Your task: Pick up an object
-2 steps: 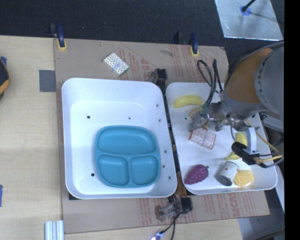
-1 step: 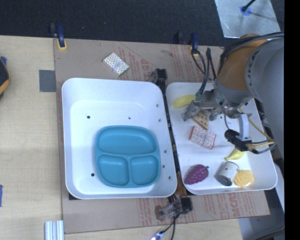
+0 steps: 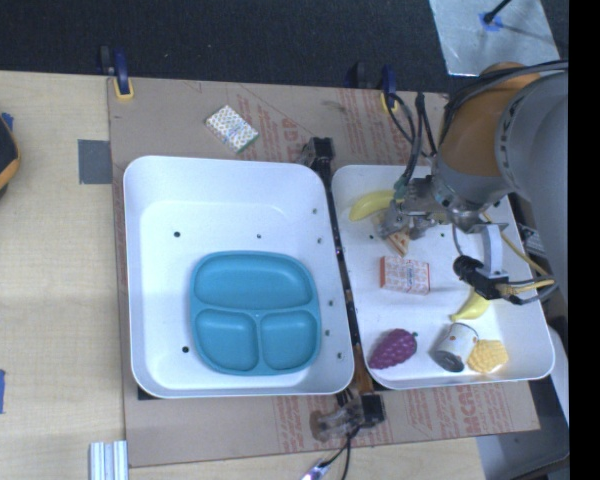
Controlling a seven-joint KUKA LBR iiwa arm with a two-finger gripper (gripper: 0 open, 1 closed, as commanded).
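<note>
The claw (image 3: 405, 230) sits low in the right white bin (image 3: 540, 363), near its far-left corner. Whether it is wide or narrow cannot be told. A yellow plastic banana (image 3: 370, 205) lies just beside it toward the far rim; a small tan item under it is too unclear to name. A pink-printed white packet (image 3: 405, 275) lies nearer the bin's middle. This appears to be the descent-to-grasp step. Next move: close on one item, then lift straight up, clear of the rim.
</note>
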